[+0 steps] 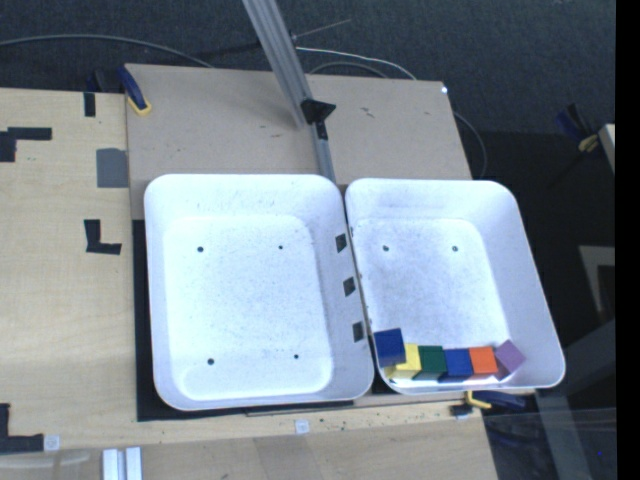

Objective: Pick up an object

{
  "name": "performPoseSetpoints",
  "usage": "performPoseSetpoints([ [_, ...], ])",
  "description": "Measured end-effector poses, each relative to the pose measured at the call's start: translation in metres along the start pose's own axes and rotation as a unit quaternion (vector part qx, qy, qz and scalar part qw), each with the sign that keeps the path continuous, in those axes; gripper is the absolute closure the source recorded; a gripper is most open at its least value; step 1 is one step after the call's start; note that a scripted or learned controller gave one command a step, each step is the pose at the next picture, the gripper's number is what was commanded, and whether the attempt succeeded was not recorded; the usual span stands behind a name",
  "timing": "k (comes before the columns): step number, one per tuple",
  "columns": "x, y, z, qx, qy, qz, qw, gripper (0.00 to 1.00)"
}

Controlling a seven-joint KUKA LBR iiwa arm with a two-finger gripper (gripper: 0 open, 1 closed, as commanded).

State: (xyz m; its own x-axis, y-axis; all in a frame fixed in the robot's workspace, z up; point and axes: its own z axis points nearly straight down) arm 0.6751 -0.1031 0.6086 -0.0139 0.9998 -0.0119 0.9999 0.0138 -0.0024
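Right bin (440, 208): six blocks along the near wall.
Blue (388, 345), yellow (406, 364), green (431, 360), blue, orange (483, 360), purple (509, 356); I cannot tell my gripper's state.

both white bins, left bin (170, 268) and right bin (520, 268), look like smooth, faintly speckled matt plastic, the bench (60, 298) pale matt wood, the slanted rod (275, 43) ribbed grey metal, the coloured blocks (445, 360) smooth and matt

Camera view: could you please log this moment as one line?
blocks: row along near wall of right bin | left bin: white | pick: not yet done
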Motion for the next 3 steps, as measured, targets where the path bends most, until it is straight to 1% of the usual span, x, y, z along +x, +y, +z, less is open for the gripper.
performPoseSetpoints([
  [2,0.002,0.001,-0.020,0.000,-0.002,-0.001,1.0000,1.00],
  [3,0.003,0.001,-0.030,-0.003,-0.003,-0.003,1.0000,1.00],
])
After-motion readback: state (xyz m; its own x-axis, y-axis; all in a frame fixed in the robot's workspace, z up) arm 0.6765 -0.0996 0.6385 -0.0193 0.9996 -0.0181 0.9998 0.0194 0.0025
